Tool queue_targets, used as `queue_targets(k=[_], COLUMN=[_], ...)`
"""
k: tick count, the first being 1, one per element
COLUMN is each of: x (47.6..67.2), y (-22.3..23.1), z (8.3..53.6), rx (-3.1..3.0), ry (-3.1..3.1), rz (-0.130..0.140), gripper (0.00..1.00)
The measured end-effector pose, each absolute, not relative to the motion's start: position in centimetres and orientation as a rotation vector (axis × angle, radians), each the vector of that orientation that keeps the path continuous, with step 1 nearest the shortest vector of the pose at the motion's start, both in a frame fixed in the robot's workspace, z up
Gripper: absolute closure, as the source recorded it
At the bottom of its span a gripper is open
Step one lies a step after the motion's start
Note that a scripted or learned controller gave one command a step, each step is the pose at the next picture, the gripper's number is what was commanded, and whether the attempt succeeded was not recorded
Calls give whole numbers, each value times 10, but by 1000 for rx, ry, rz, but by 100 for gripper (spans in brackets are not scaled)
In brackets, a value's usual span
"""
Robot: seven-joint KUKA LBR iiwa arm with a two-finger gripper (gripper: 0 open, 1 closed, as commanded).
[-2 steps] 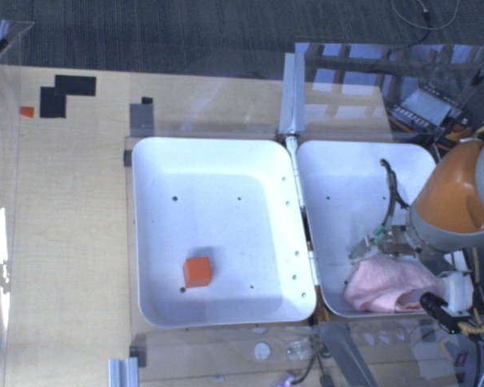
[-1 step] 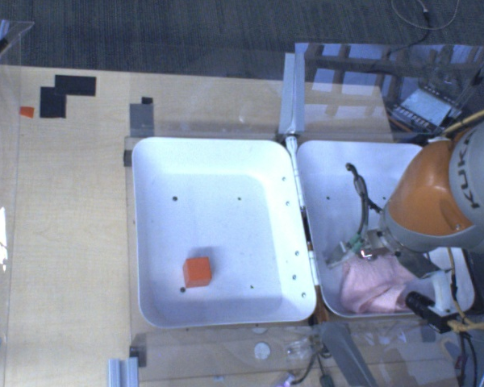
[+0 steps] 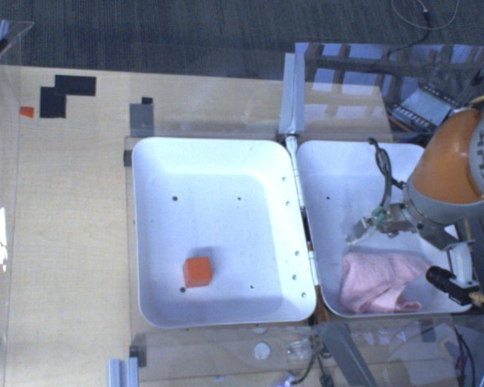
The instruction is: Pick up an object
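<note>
Bins: two white bins are seen side by side on the table [image 3: 73, 240], the left bin [image 3: 157, 176] and the right bin [image 3: 339, 176].
Cube: one orange cube [image 3: 198, 272] is found in the left bin, near its front-left corner, lying flat on the floor and apart from the walls.
Cloth: one pink cloth [image 3: 379, 280] is bunched in the right bin, against its front wall.
Arm: one arm [image 3: 452, 168] is extended over the right bin from the right.
Hand: one hand [image 3: 385, 222] is placed just above the cloth's upper edge; whether it is spread or pressed together cannot be told, and nothing is seen held by it.
Marks: two black patches [image 3: 64, 93] and one small orange square [image 3: 27, 112] are seen at the table's far-left part.
</note>
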State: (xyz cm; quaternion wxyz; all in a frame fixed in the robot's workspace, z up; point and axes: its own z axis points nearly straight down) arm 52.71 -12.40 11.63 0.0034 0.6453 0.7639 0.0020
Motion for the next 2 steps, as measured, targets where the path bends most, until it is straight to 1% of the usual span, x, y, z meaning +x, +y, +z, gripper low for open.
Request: queue_targets(k=[1,2], x=[493,541], y=[-94,-135], z=[91,97], rx=[2023,2064], ry=[2379,2359], rz=[15,7], gripper=[0,0])
